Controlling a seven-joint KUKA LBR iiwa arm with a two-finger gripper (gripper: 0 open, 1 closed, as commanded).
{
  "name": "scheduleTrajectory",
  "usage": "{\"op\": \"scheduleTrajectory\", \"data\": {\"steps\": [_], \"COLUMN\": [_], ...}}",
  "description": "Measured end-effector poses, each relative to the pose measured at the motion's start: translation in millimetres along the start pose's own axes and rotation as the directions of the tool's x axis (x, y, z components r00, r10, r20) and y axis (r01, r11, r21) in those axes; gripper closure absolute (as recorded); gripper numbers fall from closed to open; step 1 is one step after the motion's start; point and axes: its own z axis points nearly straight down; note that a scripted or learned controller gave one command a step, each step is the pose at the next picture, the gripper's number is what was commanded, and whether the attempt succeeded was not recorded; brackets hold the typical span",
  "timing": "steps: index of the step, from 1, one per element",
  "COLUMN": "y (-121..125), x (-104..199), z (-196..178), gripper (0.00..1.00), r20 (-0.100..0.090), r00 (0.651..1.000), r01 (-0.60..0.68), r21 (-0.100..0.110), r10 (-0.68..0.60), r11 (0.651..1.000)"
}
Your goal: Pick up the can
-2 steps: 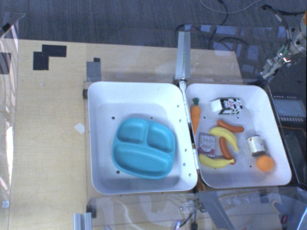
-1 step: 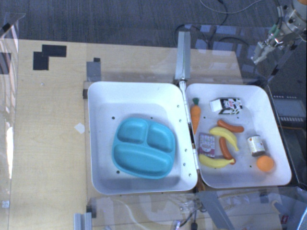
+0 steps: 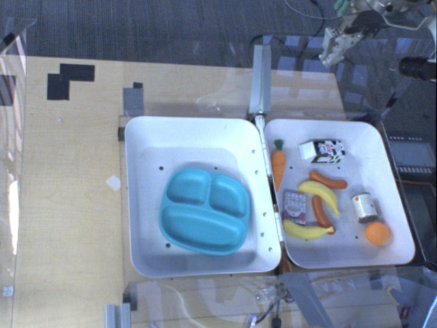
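Observation:
The can (image 3: 364,207) is a small silver cylinder lying on its side near the right edge of the right bin (image 3: 382,142), just above an orange (image 3: 377,234). My gripper (image 3: 336,45) hangs high at the top right of the camera view, well beyond the bin's far rim and far from the can. Its pale fingers point down and to the left with nothing between them.
The right bin also holds a carrot (image 3: 278,166), a small milk carton (image 3: 323,150), two sausages (image 3: 328,180), two bananas (image 3: 308,230) and a red packet (image 3: 295,206). A blue divided plate (image 3: 205,210) lies in the left bin (image 3: 143,183). A metal post (image 3: 259,80) stands behind the bins.

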Motion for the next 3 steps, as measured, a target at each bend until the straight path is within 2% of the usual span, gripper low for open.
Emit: {"op": "scheduleTrajectory", "data": {"steps": [1, 2, 3], "y": [-9.7, -10.8, -32.2], "x": [-33.3, -36.7, -43.2], "z": [0.0, 0.1, 108.4], "gripper": [1.0, 1.0, 1.0], "r20": [0.001, 0.001, 0.0], "r00": [1.0, 0.987, 0.998], "r01": [-0.027, -0.162, 0.055], "r21": [0.0, 0.001, 0.004], "r10": [0.027, 0.162, -0.055], "r11": [1.0, 0.987, 0.998]}}
